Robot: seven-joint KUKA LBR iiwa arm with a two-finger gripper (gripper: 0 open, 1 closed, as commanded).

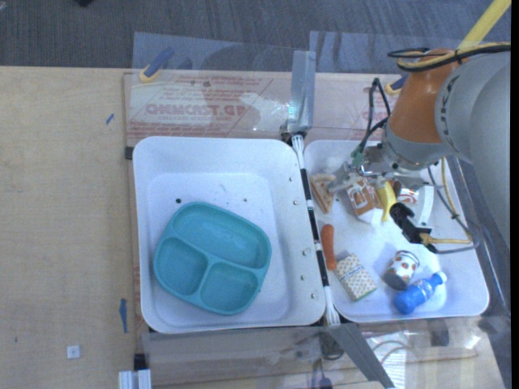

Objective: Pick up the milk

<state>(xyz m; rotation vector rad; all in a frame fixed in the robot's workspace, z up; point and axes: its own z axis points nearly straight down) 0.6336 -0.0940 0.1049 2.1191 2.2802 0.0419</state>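
Toward two o'clock on the table, the gripper hangs low over the back of the right bin, and whether it is open or closed I cannot tell. What I take for the milk, a small patterned carton, lies at about five o'clock from it, beside a carrot. Nothing looks lifted yet, so the reach and pick seem left to do.

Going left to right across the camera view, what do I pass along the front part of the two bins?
Teal divided plate → orange hot dog by the divider → small patterned carton → grey and white can → blue bottle.
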